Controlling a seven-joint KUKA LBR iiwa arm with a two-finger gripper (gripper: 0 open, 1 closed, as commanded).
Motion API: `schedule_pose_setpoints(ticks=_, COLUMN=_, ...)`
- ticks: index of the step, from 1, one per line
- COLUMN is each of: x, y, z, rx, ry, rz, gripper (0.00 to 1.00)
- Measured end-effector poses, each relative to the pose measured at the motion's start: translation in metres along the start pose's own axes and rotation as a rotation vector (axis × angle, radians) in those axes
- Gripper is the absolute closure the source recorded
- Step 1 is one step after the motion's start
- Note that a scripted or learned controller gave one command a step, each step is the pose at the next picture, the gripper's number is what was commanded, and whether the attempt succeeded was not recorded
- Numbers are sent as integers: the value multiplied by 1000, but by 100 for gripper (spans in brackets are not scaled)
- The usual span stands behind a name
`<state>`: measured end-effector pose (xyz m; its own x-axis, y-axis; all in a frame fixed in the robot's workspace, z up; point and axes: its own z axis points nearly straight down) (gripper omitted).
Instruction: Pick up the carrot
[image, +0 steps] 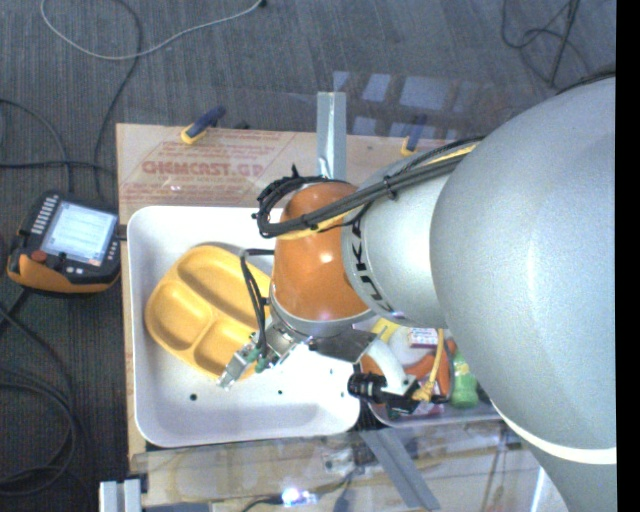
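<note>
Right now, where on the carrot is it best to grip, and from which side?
Probably mid-shaft, from above, closing across its narrow width: the carrot lies as a slim strip with a green thing close beside it. The arm hides much of it.

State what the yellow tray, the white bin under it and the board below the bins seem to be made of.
Yellow tray: likely moulded plastic, smooth with a soft sheen; rounded compartments with blended edges.
White bin: probably plastic, matte to slightly glossy; rounded corners and an even lip.
Board: looks like plywood or fibreboard, bare and dull, tan with faded red print.
</note>
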<state>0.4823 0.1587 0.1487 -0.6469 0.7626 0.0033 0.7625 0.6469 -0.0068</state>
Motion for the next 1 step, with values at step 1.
schedule_pose_setpoints(ticks=1, x=-77, y=17, z=54, rx=-31, ry=-14, rz=52, gripper=0)
